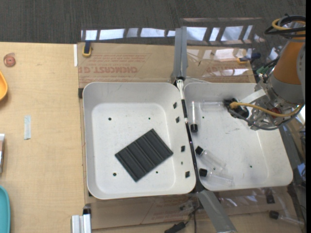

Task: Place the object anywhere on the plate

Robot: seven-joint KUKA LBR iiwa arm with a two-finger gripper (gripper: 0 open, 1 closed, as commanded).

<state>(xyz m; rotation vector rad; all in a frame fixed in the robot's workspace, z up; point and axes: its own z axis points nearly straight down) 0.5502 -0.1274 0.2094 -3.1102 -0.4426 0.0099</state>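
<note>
You are looking at the dark ribbed plate [144, 155] lying askew in the middle of the left bin [97, 101]. One clear black-capped tube [193, 114] is lying along the left wall of the right bin [272, 178]. A second tube [210, 157] and a third tube [216, 176] are lying nearer that bin's front left corner, all well apart from the plate. The arm [286, 76] is reaching in from the right and hanging over the right bin's far side. You cannot tell how the jaws are standing or whether they are gripping anything. Both bins are resting on the desk [39, 154].
</note>
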